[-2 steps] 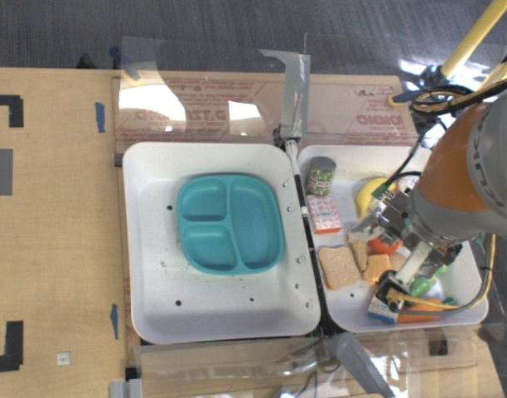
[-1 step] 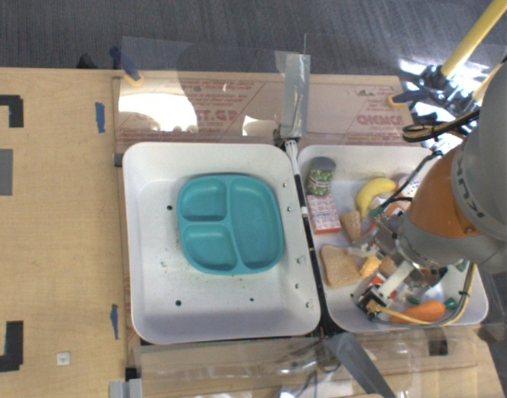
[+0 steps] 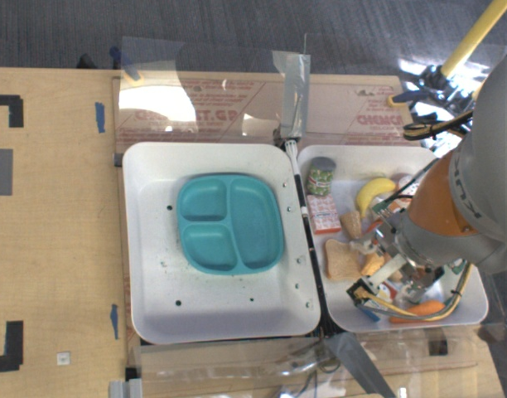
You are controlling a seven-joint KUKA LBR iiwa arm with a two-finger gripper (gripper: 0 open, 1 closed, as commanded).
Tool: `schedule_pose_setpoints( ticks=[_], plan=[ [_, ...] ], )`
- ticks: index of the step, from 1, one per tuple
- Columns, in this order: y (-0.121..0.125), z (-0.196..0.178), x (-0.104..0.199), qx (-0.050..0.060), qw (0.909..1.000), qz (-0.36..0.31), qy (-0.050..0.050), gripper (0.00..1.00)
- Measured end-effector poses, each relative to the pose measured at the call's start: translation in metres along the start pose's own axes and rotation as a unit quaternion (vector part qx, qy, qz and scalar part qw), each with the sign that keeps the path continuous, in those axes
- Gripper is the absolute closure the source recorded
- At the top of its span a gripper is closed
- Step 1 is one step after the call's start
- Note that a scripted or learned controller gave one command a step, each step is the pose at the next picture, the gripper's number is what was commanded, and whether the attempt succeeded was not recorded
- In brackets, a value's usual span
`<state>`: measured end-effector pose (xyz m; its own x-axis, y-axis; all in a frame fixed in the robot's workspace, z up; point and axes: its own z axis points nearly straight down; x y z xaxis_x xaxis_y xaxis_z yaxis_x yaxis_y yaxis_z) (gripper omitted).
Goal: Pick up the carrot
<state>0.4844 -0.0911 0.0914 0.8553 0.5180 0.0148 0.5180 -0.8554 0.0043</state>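
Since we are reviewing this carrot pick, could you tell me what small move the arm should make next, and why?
Probably a short shift toward the near wall of the right bin: the carrot lies there, just beyond the gripper, which hangs over the toy food.
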Motion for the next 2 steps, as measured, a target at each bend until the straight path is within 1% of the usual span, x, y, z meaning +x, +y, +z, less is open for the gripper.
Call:
schedule_pose_setpoints(
  ticks=[1,2],
  plan=[
    [0.0028,-0.0138,0.0022,-0.004,1.0,0.0,0.003,1.0],
    [0.0018,-0.0114,0.0008,-0.002,1.0,0.0,0.001,0.0]
  ],
)
